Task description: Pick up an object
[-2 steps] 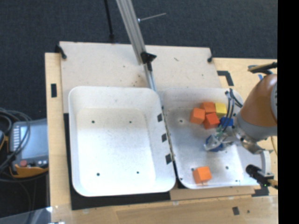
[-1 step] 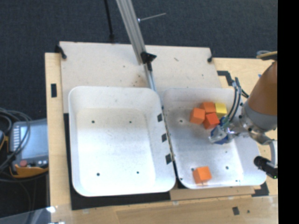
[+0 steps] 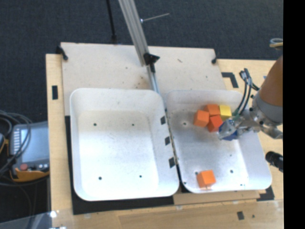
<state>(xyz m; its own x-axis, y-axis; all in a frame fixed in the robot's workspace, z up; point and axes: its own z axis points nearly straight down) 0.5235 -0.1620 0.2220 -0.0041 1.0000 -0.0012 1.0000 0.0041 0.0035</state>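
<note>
Desk [image 3: 55,128] of pale wood carries two shallow white bins side by side, seen from above at a slant. The arm [image 3: 272,87] comes in from the right, with its orange band above the grey wrist, and its hand [image 3: 228,130] sits low over the right bin [image 3: 248,168], near that bin's far right part. Whether the hand is wide or narrow cannot be told from here; a blurred bluish patch lies at its tip, and what that patch is cannot be told either.

Just to the left of the hand is a tight cluster of blocks. A red-orange block [image 3: 216,122] lies closest, touching or nearly touching the hand's tip. Beyond it, further left, is an orange block [image 3: 202,118]. Another orange block [image 3: 213,109] sits at the far side of the cluster, and a yellow block [image 3: 225,111] sits just above the hand's tip, beside that one. The four press together.

Well apart from the hand, toward the near edge of the same bin, a lone orange cube [image 3: 206,178] rests on the bin floor.

The left bin [image 3: 78,104] lies well to the left of the hand, past the blocks. A slanted metal rail [image 3: 133,25] rises behind the bins, and a teach pendant [image 3: 26,144] sits off the desk's left side.
</note>
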